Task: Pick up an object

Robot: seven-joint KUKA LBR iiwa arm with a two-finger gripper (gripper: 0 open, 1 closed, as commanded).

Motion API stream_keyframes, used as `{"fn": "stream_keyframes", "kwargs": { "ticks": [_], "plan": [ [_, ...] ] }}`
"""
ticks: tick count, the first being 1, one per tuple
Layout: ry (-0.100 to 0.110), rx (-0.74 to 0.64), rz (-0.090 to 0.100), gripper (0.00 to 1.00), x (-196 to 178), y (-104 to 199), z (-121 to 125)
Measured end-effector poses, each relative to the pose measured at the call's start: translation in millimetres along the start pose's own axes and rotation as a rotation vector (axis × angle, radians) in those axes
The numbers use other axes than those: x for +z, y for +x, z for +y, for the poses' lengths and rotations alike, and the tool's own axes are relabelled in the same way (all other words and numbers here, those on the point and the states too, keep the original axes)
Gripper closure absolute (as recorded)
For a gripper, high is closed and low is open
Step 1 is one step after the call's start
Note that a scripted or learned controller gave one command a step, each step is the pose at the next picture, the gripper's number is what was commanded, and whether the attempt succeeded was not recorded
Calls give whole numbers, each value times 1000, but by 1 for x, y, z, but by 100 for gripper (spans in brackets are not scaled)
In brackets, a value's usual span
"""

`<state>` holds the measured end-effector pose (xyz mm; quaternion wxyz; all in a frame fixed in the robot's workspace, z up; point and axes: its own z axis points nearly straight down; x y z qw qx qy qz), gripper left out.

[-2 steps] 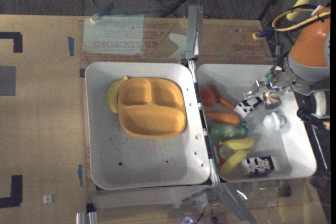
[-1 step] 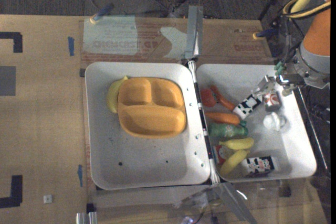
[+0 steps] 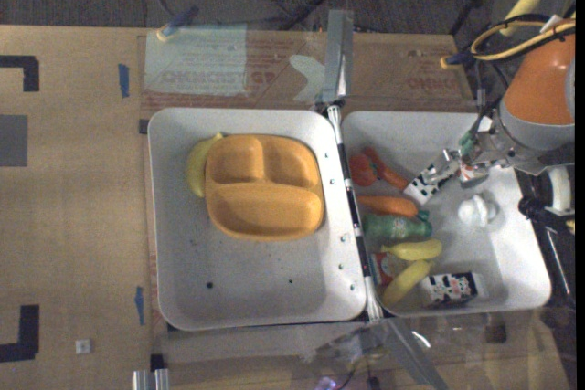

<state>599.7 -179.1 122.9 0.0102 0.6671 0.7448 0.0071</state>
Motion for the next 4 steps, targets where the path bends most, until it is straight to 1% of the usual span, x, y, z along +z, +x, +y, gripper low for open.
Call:
{"fn": "stream_keyframes", "kwargs": {
  "ticks": [1, 2, 3, 4],
  "plan": [
    [-15, 93, -1, 0, 13, -26, 29],
    [-8, -277, 4, 0, 17, -39, 45],
    [-26, -204, -3, 0, 16, -37, 12],
    [-21, 127, -13, 0, 16, -14, 0]
  ]
}}
